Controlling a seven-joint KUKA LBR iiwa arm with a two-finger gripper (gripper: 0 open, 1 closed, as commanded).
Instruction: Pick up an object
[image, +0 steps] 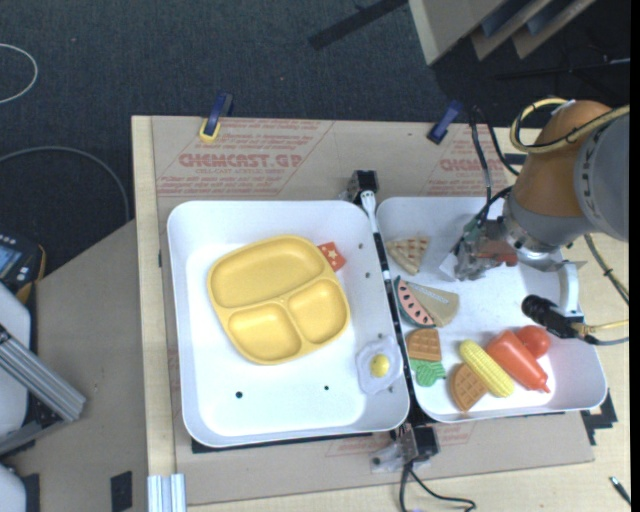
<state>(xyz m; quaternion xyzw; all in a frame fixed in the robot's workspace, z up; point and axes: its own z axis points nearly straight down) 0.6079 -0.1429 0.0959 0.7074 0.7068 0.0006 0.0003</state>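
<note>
Camera view has the grey arm with the orange band (560, 170) reaching into the right-hand shallow white bin (590, 385), and its end effector (478, 258) sits low over the upper part of that bin. Honestly I can't tell from up here whether it's clenched or released, the wrist body covers most of it, and I don't see anything clearly caught in it, so I wouldn't call this a pickup yet. My read is we're in the approach/descend step, just before a grab. Candidate objects are all toy food: a tan waffle-textured wedge (408, 252) just to the image-left of the end effector, a pale triangular slice (436, 300) and a red watermelon-style slice (412, 304) a bit below it toward the camera, and further below a small orange waffle square (424, 345), a green leafy piece (428, 372), a round brown waffle (466, 386), a yellow corn cob (486, 368) and a red pepper-like piece (524, 358). Across the divider, well apart, the left white bin (200, 400) holds a yellow three-compartment plastic tray (278, 298), a little red block (332, 257) and a fried-egg toy (376, 366). Next move probably calls for settling on the nearest piece, likely the wedge or the pale slice, lining up squarely and closing on it before lifting. Those flat pieces look hard to pinch, so a miss seems possible.
</note>
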